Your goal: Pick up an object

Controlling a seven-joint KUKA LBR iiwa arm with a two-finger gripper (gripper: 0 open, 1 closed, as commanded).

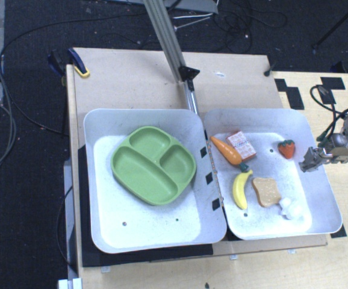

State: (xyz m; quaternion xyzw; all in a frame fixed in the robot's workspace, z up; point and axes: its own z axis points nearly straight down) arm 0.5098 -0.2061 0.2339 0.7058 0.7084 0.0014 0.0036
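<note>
The right bin (309, 188) holds an orange carrot (227, 150), a pink-and-white packet (242, 144), a yellow banana (241, 189), a slice of bread (266, 192), a red strawberry (287, 149) and a small white object (289, 208). My gripper (311, 161) hangs at the bin's right rim, to the right of the strawberry and above the bread. Nothing shows between its tips.
The left bin (102, 221) holds a green divided plate (154, 164). A metal pole (165, 32) slants down from the top to the seam between the bins. Black clips (210, 176) line that seam. Cables lie on the dark floor around the bench.
</note>
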